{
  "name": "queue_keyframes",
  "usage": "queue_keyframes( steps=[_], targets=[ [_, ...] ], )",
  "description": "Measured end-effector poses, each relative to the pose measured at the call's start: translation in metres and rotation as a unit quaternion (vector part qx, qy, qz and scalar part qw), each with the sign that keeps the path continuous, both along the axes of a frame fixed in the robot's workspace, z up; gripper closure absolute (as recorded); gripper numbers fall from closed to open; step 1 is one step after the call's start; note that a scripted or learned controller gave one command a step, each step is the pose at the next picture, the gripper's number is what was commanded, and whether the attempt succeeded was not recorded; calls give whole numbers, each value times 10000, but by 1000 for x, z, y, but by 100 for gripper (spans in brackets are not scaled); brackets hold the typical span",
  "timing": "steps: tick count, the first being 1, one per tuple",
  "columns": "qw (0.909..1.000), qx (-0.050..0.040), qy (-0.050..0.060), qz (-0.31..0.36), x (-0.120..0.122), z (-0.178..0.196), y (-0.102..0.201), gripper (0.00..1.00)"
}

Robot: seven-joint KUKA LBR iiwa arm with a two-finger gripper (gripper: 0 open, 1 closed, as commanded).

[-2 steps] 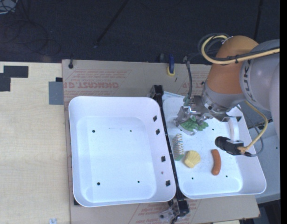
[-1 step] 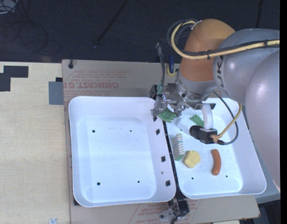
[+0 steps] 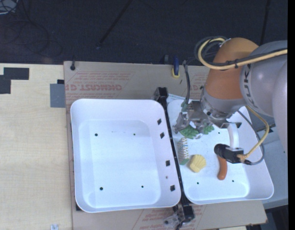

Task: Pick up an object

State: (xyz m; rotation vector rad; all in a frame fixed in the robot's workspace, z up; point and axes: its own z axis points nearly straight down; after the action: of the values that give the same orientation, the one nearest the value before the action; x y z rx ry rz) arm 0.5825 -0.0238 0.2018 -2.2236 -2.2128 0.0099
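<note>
Bearing two white bins (image 3: 85, 128), cardboard-topped bench (image 3: 113, 83)

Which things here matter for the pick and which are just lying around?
For the job: gripper over the green item, yellow piece, orange sausage-shaped item, pale ridged item, right bin.

Lying about: left bin, blue clip.

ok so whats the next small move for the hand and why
Probably a short lift straight up to test the grasp. The hand sits low in the right bin, down among the green leafy item, while the yellow corn piece and orange sausage lie apart, nearer the front.
</note>
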Motion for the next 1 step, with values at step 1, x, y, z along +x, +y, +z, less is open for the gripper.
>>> queue_keyframes(
  steps=[1],
  targets=[
    [10000,7,-6,3,-28,-16,-56,100]
  ],
)
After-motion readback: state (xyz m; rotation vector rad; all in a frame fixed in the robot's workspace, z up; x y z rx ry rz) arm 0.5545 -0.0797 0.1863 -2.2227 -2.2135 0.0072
